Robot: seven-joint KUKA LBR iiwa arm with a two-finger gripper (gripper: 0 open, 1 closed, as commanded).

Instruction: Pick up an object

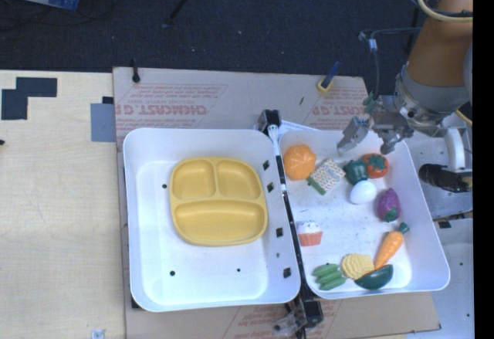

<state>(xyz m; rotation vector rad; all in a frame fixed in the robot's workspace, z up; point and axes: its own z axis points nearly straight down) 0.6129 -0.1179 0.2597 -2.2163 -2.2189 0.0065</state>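
Jaws (370, 138) spread, unladen, above right bin (432, 252); cardboard (193, 102) underneath prints "CHEMCRAFT" upside down.

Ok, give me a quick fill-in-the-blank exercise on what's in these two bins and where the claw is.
1. The yellow tray lies in the ____ bin.
2. The egg is ____ in colour.
3. The claw hangs over the ____ bin's far edge, with nothing between its fingers.
4. The carrot lies nearer the camera than the ____ eggplant.

Missing words: left; white; right; purple
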